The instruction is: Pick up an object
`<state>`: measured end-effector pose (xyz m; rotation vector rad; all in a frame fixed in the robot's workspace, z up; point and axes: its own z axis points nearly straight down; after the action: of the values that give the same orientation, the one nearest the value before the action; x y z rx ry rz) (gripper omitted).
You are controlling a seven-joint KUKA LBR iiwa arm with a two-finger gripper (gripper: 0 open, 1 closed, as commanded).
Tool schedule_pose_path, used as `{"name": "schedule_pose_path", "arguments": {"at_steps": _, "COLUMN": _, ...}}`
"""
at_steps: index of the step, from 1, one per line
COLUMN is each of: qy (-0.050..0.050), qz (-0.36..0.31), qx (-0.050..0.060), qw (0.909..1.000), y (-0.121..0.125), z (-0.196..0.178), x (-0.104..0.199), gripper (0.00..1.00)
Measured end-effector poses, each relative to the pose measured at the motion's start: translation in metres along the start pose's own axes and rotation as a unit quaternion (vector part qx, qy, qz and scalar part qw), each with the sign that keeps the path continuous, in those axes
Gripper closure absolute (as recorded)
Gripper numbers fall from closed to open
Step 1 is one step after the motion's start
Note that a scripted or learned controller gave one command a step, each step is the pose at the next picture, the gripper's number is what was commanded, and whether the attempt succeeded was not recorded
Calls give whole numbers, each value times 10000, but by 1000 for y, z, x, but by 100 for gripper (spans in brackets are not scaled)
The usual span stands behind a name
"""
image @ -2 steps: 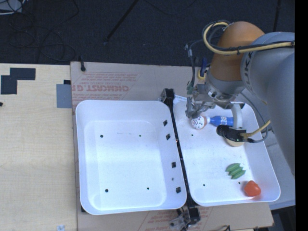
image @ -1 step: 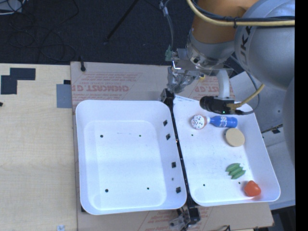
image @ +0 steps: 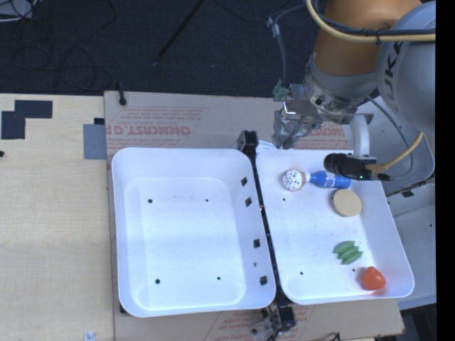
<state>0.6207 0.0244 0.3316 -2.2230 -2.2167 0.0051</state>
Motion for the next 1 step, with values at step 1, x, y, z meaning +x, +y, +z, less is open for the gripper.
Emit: {"name": "schedule_pose_path", "arguments": {"at_steps": 1, "qy": -3, "qz": -26, "qx": 8, "qw": 10000, "y": 1, "z": -9, "x": 1, "gripper": 100}}
